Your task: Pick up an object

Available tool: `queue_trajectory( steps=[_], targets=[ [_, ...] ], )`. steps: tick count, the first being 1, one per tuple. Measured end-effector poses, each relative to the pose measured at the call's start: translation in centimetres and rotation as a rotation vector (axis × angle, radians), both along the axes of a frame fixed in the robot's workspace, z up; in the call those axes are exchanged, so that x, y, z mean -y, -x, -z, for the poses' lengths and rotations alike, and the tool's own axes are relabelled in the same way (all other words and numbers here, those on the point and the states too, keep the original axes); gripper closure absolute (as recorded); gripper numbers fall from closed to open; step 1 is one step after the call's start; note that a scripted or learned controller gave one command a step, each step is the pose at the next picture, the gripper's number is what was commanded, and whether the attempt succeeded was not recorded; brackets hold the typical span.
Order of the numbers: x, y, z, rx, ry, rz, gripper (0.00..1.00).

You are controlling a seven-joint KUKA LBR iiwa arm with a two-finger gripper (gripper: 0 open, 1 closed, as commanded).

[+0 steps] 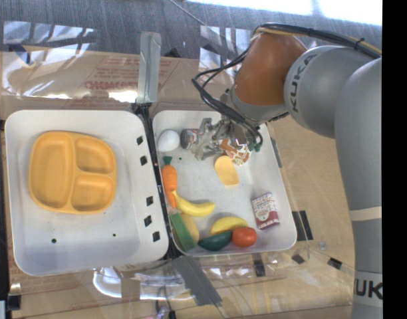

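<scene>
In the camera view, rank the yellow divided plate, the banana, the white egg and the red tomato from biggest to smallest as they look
1. yellow divided plate
2. banana
3. white egg and red tomato: look about alike, so unranked.

A robotics lab: a grey KUKA arm with an orange band reaches over two shallow white plastic bins taped to a cardboard-covered counter.

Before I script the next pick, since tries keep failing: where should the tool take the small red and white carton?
Grip the red and white carton across its narrow width, coming straight down. It lies flat and alone near the right bin's right wall, long sides free.
</scene>
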State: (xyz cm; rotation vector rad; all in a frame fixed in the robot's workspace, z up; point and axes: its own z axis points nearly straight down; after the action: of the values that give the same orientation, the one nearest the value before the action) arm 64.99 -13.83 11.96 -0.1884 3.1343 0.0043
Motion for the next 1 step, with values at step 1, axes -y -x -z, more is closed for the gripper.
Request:
queue_trajectory(
  steps=[1],
  targets=[
    [6.91,8.97,-8.83,0.003,0.006,-0.191,1.00]
  ],
)
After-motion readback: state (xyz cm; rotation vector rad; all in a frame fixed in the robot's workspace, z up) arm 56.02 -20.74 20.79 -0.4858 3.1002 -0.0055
